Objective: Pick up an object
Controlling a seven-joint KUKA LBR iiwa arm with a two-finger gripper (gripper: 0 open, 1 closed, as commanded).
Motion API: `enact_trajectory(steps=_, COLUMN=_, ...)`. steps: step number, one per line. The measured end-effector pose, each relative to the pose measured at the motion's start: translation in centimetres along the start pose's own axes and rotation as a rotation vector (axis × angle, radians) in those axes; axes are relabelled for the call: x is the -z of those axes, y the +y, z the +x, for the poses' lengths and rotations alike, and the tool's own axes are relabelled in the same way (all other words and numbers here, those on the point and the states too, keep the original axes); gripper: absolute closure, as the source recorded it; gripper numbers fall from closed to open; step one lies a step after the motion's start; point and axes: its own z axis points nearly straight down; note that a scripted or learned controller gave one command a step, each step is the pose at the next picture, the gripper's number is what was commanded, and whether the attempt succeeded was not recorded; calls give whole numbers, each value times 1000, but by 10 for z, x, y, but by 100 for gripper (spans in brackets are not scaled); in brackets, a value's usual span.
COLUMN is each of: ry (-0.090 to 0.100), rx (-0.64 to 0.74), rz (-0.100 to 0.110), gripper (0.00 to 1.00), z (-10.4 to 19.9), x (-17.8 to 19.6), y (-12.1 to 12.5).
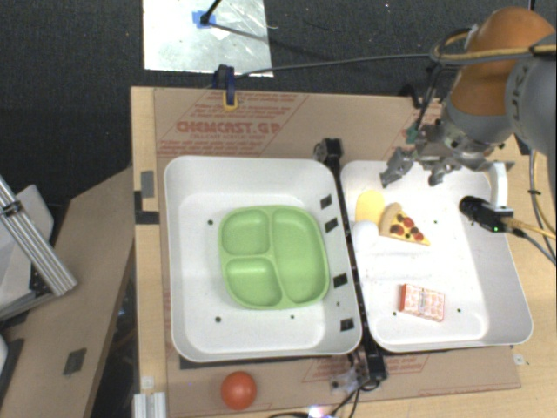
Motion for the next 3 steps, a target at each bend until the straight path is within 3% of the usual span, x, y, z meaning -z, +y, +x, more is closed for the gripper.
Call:
enact_trajectory(steps=1, ry=-1, rx=2, rz=-13, gripper=0, z=0, x=8, y=3)
enact_trajectory(steps=3, ry=0, rx=1, rz=-10, gripper=0, z=6, x=-114, y=0)
